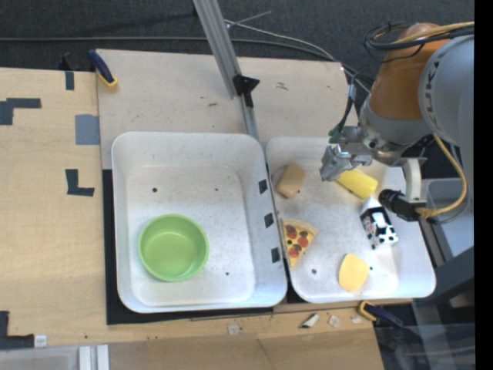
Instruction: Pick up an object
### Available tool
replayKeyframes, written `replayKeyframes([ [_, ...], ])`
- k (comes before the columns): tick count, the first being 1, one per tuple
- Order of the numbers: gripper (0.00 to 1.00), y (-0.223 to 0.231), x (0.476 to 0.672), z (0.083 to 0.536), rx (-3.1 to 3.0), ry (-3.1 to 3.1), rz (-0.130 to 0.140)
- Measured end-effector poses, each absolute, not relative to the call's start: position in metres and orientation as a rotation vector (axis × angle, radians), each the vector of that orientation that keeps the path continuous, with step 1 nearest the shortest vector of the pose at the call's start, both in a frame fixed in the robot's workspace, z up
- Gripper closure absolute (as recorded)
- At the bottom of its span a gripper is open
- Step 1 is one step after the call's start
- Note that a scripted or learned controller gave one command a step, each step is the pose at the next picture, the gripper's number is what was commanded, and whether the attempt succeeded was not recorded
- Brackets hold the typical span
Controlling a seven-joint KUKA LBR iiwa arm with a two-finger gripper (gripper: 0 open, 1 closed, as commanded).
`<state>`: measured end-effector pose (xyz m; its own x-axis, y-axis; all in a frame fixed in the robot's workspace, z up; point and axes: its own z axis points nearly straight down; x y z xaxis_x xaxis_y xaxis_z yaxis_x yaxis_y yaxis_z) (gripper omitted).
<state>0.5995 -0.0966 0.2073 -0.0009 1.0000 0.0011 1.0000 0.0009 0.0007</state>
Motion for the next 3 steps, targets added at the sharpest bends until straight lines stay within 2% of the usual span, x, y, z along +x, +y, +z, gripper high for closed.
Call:
replayKeyframes([
  [3,1.00,0.057,0.609,0.234,-2.214,-2.225,0.002],
])
